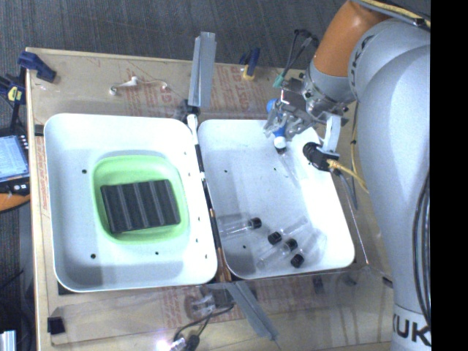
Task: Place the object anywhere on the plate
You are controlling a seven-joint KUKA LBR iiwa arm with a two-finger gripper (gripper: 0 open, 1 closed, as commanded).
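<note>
Looming along the right side, the grey arm (395,159) is reaching in over the bench (102,68), its orange band (340,42) showing just above the wrist. Its gripper (281,129) is hanging over the far right part of the right bin (241,167), close to that bin's back rim; whether it is spread or pressed together I cannot tell, since the parts around it are blurring into one tangle of metal and blue, and nothing can be made out as being pinched there. A black cable end (314,154) is dangling just beside it, over the bin's right wall. Clear vials (285,246) with black caps are lying in the near part of that same bin, one (238,225) lying a little to the left and the others clustering together near the front right corner, all well apart from the gripper. In the left bin (66,196), the green plate (135,168) is sitting roughly in the middle, and a dark ribbed slab (139,205) is lying flat on it, covering most of its floor and leaving the green rim showing all around. A grey metal bar (201,68) is standing at the back between the two bins, and blue clamps (36,66) are gripping the bench's far edge, one at the left corner and another (251,61) near the middle. A small screen (11,159) is peeking in at the left edge.
</note>
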